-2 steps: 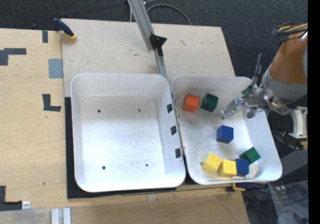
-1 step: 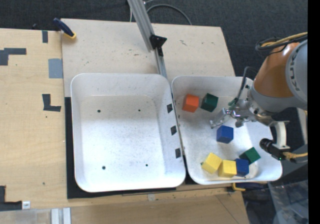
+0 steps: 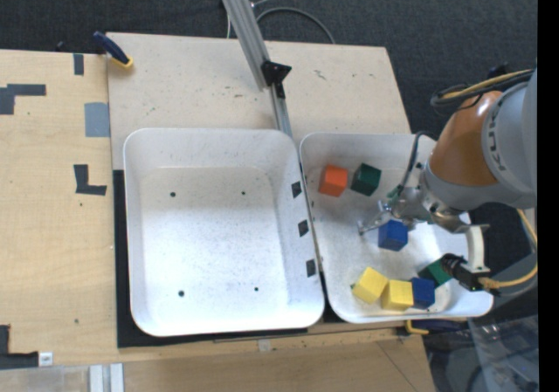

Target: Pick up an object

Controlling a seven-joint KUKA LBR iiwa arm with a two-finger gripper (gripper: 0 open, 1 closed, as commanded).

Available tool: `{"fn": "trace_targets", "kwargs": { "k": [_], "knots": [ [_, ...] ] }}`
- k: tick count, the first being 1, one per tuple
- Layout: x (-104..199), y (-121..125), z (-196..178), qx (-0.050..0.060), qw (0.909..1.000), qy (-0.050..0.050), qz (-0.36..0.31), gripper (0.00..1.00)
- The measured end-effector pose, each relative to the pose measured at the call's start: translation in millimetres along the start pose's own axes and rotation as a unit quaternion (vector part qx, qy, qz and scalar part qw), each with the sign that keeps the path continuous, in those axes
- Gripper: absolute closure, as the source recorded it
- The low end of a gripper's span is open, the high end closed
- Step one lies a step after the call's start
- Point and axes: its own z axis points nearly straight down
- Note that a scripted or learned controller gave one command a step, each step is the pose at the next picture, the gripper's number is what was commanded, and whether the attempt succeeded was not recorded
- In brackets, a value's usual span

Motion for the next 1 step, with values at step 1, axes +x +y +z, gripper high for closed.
{"fn": "trace_targets", "kwargs": {
  "k": [1],
  "knots": [
    [0.7, 0.5, -11.9, -0.001, 1.0000, 0.001, -0.001, 1.00]
  ]
}}
